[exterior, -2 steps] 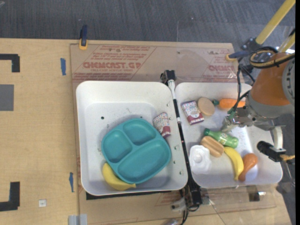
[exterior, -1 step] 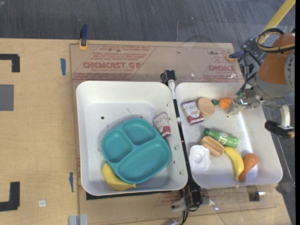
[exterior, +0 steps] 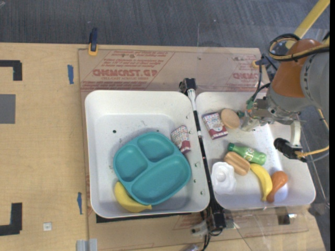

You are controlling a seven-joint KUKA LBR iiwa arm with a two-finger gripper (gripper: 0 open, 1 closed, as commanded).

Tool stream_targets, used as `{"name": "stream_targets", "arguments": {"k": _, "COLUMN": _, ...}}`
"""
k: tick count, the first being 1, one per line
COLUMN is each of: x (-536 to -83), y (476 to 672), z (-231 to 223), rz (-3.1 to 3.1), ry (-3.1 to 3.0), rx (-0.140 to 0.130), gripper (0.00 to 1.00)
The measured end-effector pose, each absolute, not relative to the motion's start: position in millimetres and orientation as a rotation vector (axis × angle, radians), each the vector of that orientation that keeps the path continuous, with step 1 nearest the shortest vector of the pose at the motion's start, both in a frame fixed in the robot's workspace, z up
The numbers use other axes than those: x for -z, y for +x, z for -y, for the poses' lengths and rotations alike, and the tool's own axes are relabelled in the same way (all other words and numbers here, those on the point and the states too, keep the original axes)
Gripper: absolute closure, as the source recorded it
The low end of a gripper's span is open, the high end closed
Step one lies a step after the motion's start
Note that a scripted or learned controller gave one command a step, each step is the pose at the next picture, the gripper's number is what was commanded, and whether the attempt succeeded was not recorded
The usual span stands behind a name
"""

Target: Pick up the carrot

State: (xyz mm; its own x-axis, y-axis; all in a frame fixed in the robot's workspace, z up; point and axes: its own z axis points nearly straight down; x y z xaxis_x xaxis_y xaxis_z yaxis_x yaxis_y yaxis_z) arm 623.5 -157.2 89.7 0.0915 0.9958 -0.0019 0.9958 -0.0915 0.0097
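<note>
Approach step in hand: the end effector (exterior: 250, 120), its state indeterminate, hovers at the right bin's (exterior: 309, 192) far edge, well apart from the carrot (exterior: 277, 184) lying beside the banana (exterior: 262, 178) at the near right corner; next move requires repositioning over it.

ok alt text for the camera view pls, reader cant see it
The arm's tool hangs over the far end of the right bin, well away from the carrot lying at that bin's near right beside a banana. The left bin holds a teal divided plate.
</note>
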Motion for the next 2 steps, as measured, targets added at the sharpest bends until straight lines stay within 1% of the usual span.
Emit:
{"name": "stream_targets", "arguments": {"k": 1, "x": -90.6, "y": 613.4, "z": 97.4, "rz": -1.957, "ry": 2.447, "rx": -0.010, "gripper": 1.00}}
{"name": "stream_targets", "arguments": {"k": 2, "x": -89.1, "y": 613.1, "z": 96.5, "rz": -1.958, "ry": 2.449, "rx": -0.011, "gripper": 0.00}}
